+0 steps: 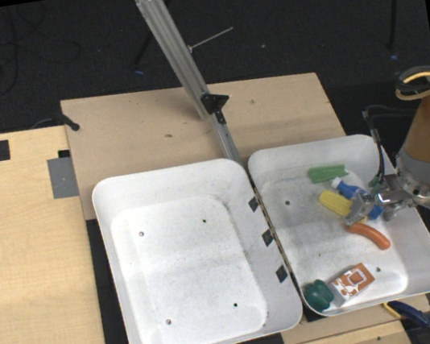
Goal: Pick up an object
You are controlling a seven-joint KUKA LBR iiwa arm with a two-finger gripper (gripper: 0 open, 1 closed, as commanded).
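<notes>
The right bin holds several small objects. A green block lies near its far side, a yellow piece just below it, and a blue piece beside that. An orange sausage-shaped object lies toward the right wall. A dark green round object and an orange-and-white packet sit at the near edge. My gripper reaches in from the right and hangs low over the blue piece and the top of the orange object. Nothing shows clearly between its fingers.
The left bin stands beside the right one, joined along a divider with black clips. A slanted metal rail rises behind the bins. The arm's orange band stands at the right edge.
</notes>
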